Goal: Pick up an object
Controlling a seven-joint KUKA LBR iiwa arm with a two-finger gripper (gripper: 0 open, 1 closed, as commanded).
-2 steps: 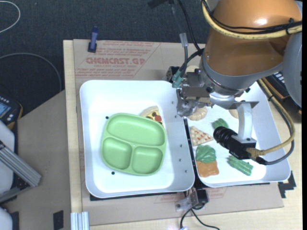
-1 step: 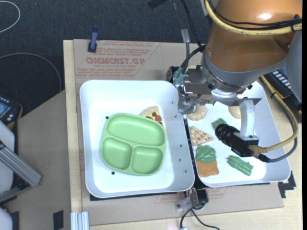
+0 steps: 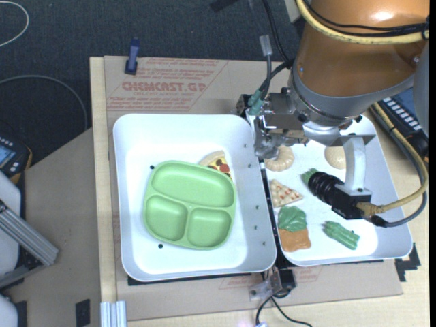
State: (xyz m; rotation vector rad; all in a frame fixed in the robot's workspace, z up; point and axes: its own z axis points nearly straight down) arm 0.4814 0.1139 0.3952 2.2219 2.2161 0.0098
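Orange-banded arm [image 3: 361, 33] overhangs white bins [image 3: 129, 182] on cardboard [image 3: 170, 80].

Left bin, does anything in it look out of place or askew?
The green divided tray lies at a slant in the left bin, not squared to the walls. A pizza slice toy sits wedged at its upper right edge, partly hidden by it. Nothing looks spilled or damaged.
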